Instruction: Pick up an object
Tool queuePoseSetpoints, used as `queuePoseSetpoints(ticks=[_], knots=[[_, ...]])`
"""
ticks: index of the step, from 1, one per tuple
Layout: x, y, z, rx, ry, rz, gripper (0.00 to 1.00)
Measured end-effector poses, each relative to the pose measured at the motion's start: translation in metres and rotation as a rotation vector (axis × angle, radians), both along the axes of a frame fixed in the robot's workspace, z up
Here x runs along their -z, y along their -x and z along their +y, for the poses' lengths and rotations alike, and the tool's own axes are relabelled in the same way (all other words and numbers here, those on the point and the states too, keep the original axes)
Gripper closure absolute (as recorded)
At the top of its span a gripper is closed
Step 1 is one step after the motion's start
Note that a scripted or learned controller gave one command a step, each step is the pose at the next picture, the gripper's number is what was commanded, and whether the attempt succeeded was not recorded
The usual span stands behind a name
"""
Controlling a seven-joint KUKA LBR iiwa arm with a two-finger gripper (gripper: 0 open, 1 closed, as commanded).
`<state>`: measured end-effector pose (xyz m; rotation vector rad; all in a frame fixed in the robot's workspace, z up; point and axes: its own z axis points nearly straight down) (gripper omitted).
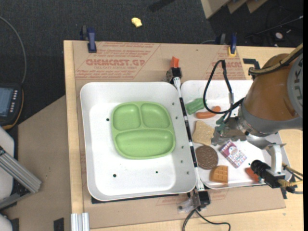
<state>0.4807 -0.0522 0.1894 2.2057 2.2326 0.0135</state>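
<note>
The pick looks to be at the reaching stage, with nothing lifted as far as the view shows. The arm (272, 97) comes in from the right and hangs low over the right bin (190, 88), its end effector (226, 131) down among the toy food near the middle of that bin. Whether the end effector is spread or pressed together cannot be told, since the wrist hides most of it. The candidates all lie on the bin floor: a tan bread slice (203, 132) just left of the end effector, a pink and white packet (234, 153) just below it, a dark brown round cookie (207, 157), an orange waffle-like square (220, 173), a green piece (195, 105) and an orange-red hot dog sausage (208, 114) toward the far side. The bread slice and the packet are nearest and seem the likeliest targets, but which one is meant cannot be told. The left bin (91, 109) holds a green divided plate (143, 129), well apart from the arm. What remains, in my judgement, is the whole grasp: settling on one item, gripping it and raising it clear of the bin.
</note>
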Motion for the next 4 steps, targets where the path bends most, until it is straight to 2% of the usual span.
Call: queuePoseSetpoints(ticks=[1,2,3,4], knots=[[0.024,-0.114,-0.117,0.017,0.012,0.000,1.00],[0.003,-0.131,-0.032,0.004,0.005,0.003,1.00],[0.005,-0.129,-0.038,0.011,0.005,0.007,0.00],[0.109,-0.169,-0.061,0.012,0.002,0.013,0.00]])
